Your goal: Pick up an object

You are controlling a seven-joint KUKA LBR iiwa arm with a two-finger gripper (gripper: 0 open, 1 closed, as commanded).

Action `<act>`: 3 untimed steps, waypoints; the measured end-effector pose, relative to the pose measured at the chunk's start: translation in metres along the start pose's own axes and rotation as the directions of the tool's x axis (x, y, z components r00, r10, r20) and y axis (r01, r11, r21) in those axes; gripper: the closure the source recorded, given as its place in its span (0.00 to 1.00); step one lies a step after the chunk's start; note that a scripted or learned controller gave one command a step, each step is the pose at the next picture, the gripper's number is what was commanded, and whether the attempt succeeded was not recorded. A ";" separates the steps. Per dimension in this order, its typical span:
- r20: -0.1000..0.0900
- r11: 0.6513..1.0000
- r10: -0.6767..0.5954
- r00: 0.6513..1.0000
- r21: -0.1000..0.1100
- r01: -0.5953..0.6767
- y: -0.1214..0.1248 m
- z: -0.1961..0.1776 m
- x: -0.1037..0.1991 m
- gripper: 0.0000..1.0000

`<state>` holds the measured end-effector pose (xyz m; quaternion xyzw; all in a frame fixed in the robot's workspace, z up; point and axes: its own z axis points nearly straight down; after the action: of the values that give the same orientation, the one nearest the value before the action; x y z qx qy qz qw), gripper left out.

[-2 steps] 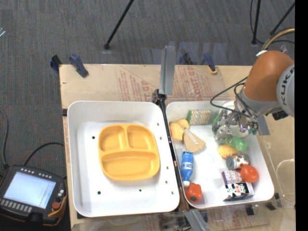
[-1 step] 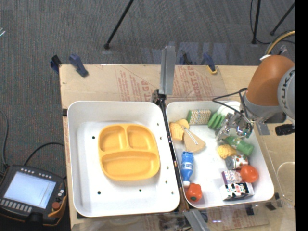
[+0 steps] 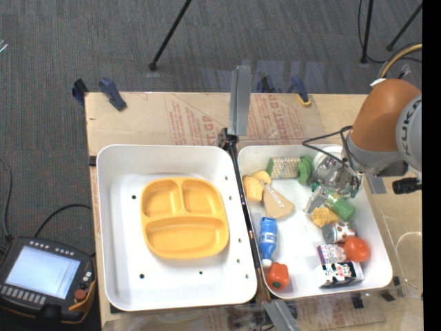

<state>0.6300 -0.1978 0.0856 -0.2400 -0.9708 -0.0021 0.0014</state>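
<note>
The claw [image 3: 335, 185] hangs low over the right bin [image 3: 383, 254], toward its 1 o'clock corner, among a tight cluster of toys. Whether it is spread or pressed together I cannot tell; the metal parts blur into the clutter beneath them.

The likeliest thing for it to take is the green object [image 3: 342, 207], which lies just at the claw's 5 o'clock. It looks small, rounded and glossy, partly hidden by the claw, so its full shape is unclear. A yellow lumpy piece [image 3: 324, 216] touches it at 8 o'clock, and a small can [image 3: 337, 232] sits just beside at 6 o'clock.

The main risk, as I judge it, is crowding: closing here could catch two things at once, or push the green object sideways into its neighbours rather than trapping it. A smooth rounded surface may also squirt out under pressure. The bin wall is near at 3 o'clock, leaving little room to adjust.

The left bin [image 3: 110, 185] carries a yellow divided plate [image 3: 184, 216], well apart from the work.
</note>
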 end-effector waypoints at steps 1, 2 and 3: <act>0.002 1.000 -0.004 1.000 -0.001 0.004 0.002 -0.010 -0.001 1.00; 0.000 0.971 0.240 0.971 0.003 -0.240 0.005 0.000 0.015 1.00; 0.001 0.987 0.160 0.987 0.003 -0.160 -0.037 0.000 0.111 1.00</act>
<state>0.5147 -0.1793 0.0856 -0.3173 -0.9483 -0.0003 0.0015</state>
